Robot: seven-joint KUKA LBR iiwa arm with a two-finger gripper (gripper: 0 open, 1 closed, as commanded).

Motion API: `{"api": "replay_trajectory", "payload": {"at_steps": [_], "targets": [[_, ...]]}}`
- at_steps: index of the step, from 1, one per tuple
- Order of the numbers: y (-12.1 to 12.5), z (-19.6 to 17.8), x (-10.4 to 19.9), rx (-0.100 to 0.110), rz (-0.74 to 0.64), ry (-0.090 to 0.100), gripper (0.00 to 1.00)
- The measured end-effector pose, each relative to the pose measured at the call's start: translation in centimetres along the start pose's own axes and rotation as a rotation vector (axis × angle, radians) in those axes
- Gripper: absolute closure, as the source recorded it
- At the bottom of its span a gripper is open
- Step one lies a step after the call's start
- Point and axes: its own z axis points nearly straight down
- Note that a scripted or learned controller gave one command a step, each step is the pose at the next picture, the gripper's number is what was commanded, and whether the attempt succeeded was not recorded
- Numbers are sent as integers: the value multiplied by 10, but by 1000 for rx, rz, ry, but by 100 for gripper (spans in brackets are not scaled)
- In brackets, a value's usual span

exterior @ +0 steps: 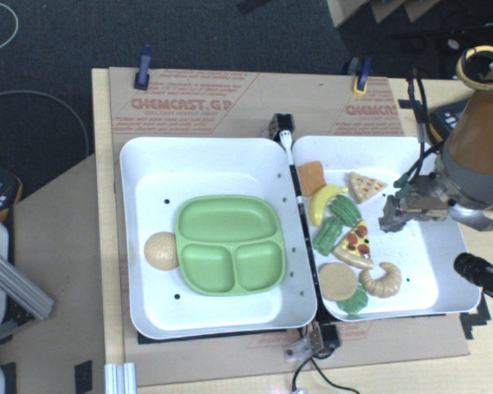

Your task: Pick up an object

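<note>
The right bin (431, 286) holds toy food along its left side: an orange block (311, 176), a yellow banana (321, 203), a cracker wedge (366, 186), green pickles (335, 222), a pizza slice (356, 245), a croissant (381, 278), a round cookie (338, 281) and a green piece (354, 301). My gripper (397, 217) hangs over the bin's middle, just right of the pizza slice and below the cracker wedge. Nothing shows between its fingers. The arm's orange band sits at the right edge.
The left bin (144, 245) carries a green three-compartment tray (230, 245) with a tan bun (160, 251) beside its left rim. A black divider clip (283, 126) sits between the bins. Blue clamps (143, 68) hold the board's far edge.
</note>
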Motion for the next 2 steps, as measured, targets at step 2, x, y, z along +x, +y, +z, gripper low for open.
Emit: {"api": "replay_trajectory", "payload": {"at_steps": [2], "targets": [[25,79,44,3,-3,2,100]]}}
